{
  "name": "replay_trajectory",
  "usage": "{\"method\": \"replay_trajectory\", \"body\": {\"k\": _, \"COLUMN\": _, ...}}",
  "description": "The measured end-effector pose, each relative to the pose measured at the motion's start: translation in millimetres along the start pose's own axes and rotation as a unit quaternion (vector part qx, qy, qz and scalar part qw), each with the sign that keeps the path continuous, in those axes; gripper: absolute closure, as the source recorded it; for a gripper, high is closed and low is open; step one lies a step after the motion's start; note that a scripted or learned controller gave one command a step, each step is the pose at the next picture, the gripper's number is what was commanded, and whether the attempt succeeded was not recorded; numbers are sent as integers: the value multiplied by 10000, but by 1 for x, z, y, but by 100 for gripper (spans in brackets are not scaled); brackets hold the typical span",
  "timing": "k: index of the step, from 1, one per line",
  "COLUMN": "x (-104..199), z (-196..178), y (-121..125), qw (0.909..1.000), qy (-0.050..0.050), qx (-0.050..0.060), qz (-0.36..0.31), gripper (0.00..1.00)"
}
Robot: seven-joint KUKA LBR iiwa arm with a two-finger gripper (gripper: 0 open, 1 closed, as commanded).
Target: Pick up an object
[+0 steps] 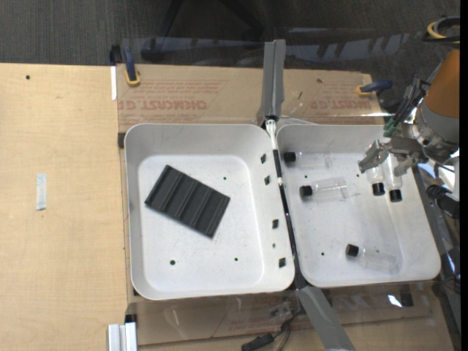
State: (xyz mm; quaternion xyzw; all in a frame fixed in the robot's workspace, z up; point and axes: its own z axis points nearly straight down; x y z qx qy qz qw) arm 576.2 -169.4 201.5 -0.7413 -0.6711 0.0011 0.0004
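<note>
A dark grey ribbed rectangular panel (188, 200) lies flat at a slant in the left bin (139, 269). In the right bin (420, 265) a clear vial with a black cap (324, 190) lies near the middle. A second capped vial (369, 255) lies toward the front, and a small black cap (289, 156) sits at the back left. My gripper (387, 191) hangs over the right bin's back right part. It is open, its two dark fingertips (378, 189) apart with nothing between them. It is to the right of the middle vial and not touching it.
A grey divider bar (274, 79) runs back between the bins over brown cardboard (190, 101). Small black clips (278, 224) line the left bin's right wall. Light wooden benchtop (58, 196) stretches left. Cables and arm parts (442, 174) crowd the right edge.
</note>
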Motion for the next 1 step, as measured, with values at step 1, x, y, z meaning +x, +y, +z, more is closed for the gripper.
{"method": "replay_trajectory", "body": {"k": 1, "x": 68, "z": -23, "y": 8, "qw": 9997, "qy": -1, "qx": 0, "qz": 227, "gripper": 100}}
